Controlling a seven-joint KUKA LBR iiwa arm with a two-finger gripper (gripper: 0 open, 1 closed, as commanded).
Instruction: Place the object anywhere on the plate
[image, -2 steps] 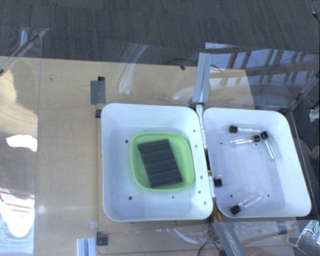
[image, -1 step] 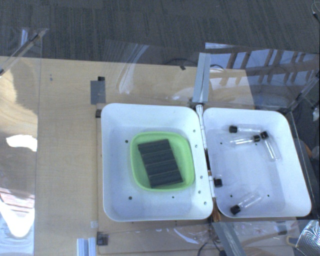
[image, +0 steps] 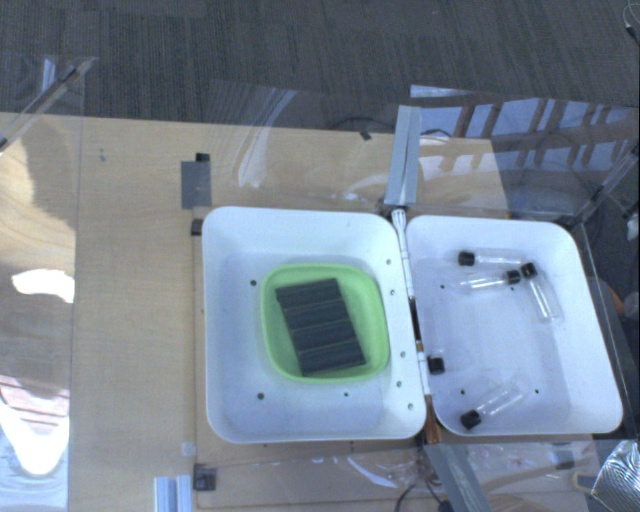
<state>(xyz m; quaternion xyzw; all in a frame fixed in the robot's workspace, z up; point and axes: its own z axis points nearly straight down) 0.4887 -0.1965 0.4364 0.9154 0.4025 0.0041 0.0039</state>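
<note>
A square green plate (image: 275, 300) sits in the middle of the left bin (image: 225, 400). A dark grey ribbed rectangular block (image: 320, 326) lies flat on the plate, turned a little off square. The right bin (image: 590, 400) holds several clear plastic tubes with black caps: one pair near the back (image: 490, 282), one tube (image: 540, 295) slanting beside them, and one (image: 492, 407) near the front.
A grey metal bar (image: 403, 160) stands behind the seam between the bins. A small dark bracket (image: 196, 182) is fixed on the wooden bench at the back left. Clear shield panels surround the bench.
</note>
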